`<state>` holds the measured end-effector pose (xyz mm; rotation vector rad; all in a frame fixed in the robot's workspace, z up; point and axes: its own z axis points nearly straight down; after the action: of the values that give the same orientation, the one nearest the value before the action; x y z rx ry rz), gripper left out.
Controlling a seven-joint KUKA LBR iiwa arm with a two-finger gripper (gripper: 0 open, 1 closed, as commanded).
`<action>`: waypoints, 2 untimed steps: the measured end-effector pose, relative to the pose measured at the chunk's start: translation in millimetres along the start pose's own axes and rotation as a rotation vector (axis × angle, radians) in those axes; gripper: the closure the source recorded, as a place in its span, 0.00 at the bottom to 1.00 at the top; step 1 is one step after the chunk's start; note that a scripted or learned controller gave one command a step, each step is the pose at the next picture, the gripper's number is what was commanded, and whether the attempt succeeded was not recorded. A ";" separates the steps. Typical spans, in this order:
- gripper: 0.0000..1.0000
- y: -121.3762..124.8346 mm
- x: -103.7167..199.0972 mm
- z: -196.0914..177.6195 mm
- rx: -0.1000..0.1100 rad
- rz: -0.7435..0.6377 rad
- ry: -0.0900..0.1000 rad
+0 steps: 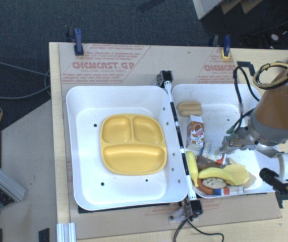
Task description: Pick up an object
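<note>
Gripper (228, 146) is hanging low in the right bin (212, 92) over a pile of toy food (219, 175), its grasp impossible to tell, while a yellow tray (133, 144) is lying in the left bin (83, 135).

Yellow tray (133, 151), white bins (83, 135), perhaps brown-and-white carton (196, 133)

Bright, even overhead light; white bins (83, 135) nearly glare out, shadows soft, dark floor dim, focus slightly soft

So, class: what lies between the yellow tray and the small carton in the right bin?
In the camera view, bare white floor of the left bin and the bins' adjoining rims separate the yellow tray from the carton.
</note>
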<state>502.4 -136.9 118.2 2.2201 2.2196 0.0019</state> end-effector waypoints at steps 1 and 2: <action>0.00 -0.3 0.1 0.6 0.001 0.000 0.000; 0.00 32.7 20.2 16.7 -0.002 0.004 -0.003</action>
<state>535.2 -116.7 101.5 2.2224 2.2128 0.0006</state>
